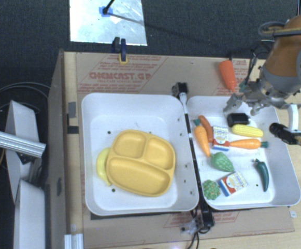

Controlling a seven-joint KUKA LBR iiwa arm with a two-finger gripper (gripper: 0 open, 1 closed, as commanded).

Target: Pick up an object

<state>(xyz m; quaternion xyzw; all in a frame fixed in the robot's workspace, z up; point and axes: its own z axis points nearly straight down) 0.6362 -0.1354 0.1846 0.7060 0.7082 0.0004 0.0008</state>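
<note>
Altogether the right bin (287, 190) holds three carrots, one corn cob (247, 131), one pepper (262, 174); the gripper (242, 101) hangs spread, grasping nothing.

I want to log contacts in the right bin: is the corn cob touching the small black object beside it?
Cannot tell. In the camera view the corn cob lies just below the black object, their edges meeting with no plain gap.

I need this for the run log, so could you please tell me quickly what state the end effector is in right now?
End effector: over the right bin's far edge; open or shut cannot be told, and nothing is seen held.
</note>
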